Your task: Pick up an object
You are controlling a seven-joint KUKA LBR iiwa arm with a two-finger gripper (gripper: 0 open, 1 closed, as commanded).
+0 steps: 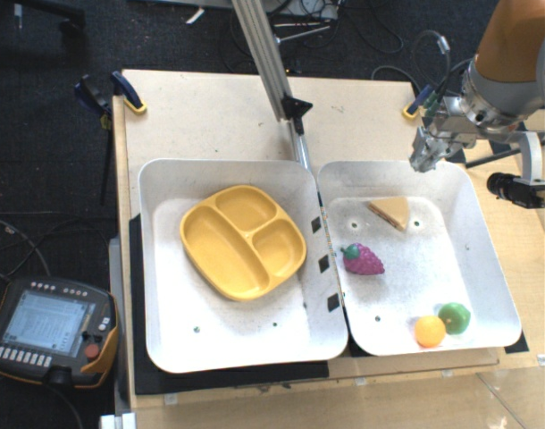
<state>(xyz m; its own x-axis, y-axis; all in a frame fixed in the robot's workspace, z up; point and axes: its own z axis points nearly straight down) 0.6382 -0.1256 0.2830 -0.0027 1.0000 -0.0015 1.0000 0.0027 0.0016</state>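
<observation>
The right bin (pixel 487 266) holds a tan wedge-shaped piece (pixel 389 211) near its back, a purple bunch of grapes (pixel 363 259) at its left side, and an orange ball (pixel 430 331) beside a green ball (pixel 453 317) at the front right. My gripper (pixel 423 159) hangs over the back right rim of this bin, up and to the right of the tan wedge. Nothing shows between its fingers.
A yellow divided plate (pixel 244 240) lies in the left bin (pixel 165 329). A slanted metal pole (pixel 264 43) rises behind the bins. Clamps (pixel 125 92) sit at the bench's back corners. A teach pendant (pixel 49 329) lies off the bench at the left.
</observation>
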